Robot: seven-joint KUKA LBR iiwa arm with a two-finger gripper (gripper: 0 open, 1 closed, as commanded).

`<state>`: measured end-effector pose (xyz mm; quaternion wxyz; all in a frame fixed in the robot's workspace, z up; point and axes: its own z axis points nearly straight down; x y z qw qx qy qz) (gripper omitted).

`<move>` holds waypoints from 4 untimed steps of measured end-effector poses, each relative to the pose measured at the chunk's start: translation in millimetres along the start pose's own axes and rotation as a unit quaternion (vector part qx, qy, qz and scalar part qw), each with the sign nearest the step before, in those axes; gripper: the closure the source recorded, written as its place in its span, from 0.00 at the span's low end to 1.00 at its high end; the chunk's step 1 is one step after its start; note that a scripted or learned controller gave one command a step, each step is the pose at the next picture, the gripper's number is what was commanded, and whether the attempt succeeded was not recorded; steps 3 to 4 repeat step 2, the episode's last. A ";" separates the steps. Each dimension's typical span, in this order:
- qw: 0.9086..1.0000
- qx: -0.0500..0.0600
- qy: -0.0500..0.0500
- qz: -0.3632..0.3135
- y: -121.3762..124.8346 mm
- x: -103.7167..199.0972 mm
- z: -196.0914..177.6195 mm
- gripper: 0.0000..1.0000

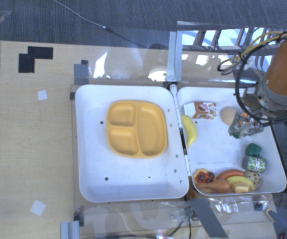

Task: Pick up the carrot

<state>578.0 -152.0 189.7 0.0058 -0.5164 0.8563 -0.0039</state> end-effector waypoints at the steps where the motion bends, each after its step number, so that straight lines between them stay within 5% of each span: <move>1: 0.992 -0.004 0.000 -0.125 29.8 -38.3 -3.4 1.00; 2: 0.957 -0.003 -0.002 -0.289 26.5 -67.6 -16.9 1.00; 4: 0.957 -0.003 -0.002 -0.289 26.5 -67.6 -16.9 1.00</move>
